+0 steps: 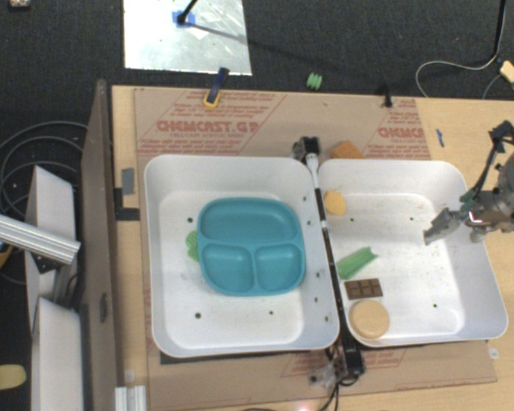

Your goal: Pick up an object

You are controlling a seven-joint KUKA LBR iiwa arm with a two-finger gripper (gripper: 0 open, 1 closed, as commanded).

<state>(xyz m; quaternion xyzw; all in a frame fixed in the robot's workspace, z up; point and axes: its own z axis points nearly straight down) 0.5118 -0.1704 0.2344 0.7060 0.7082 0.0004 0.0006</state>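
Dark carpet surrounds the bench (265, 114), whose top is a brown board printed with red lettering, and a shiny metal sheet (187, 24) lies on the floor at 12 o'clock. Two shallow white bins sit side by side on the board, touching along their inner rims. Left bin (167, 255): a teal divided plate (250, 245) lies flat near its centre, one large compartment at the top and two smaller ones below; a green piece (191, 245) pokes out from under the plate's 9 o'clock edge, mostly hidden. Right bin (471, 289): four small objects, all crowded toward its 9 o'clock side near the shared rim. A small yellow round piece (334, 202) sits at about 10 o'clock. A green strip (355, 262) lies tilted at about 9 o'clock. Just below it lies a brown chocolate-bar piece (364, 288), flat, and touching or just beside that, at 7 o'clock, a tan round disc (370, 318). An orange object (347, 150) rests on the board outside the right bin, just past its 11 o'clock corner. Arm enters at 3 o'clock; gripper (439, 224) hangs over the right bin's 3 o'clock half, well apart from all four objects. Claw state: cannot tell, the fingers blur into one grey shape; nothing visible in its grasp. Cables (34, 157) coil on the carpet at 9 o'clock.
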